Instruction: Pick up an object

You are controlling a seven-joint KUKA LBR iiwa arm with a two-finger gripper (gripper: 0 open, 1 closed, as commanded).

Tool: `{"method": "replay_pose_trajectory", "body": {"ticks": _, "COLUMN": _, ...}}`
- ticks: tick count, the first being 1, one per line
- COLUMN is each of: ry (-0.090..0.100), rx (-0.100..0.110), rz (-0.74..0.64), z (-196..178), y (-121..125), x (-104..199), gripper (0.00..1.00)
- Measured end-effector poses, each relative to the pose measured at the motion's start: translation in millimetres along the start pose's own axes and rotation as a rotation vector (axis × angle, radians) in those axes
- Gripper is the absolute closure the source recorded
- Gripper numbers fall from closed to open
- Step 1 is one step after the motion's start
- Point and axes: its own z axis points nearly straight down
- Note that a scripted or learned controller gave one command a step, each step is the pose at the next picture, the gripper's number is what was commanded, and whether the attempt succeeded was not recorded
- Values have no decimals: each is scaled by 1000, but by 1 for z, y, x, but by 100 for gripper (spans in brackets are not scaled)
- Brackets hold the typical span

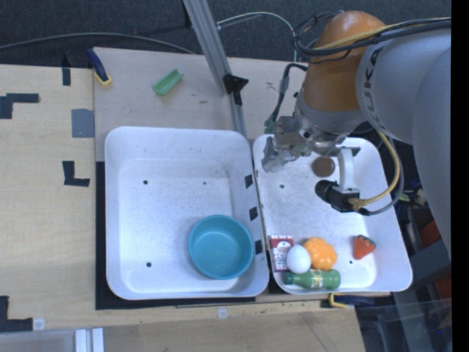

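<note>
The hand hangs over the right bin's far end — its grip state I cannot tell. Approach step — next, reach toward the orange fruit.

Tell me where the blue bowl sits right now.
The blue bowl sits in the left bin, in its near right corner, close to the divide with the right bin that holds the small items.
</note>
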Motion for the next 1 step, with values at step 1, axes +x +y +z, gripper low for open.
{"method": "replay_pose_trajectory", "body": {"ticks": 1, "ry": 0, "rx": -1, "rz": -1, "z": -4, "y": -27, "x": 51, "gripper": 100}}
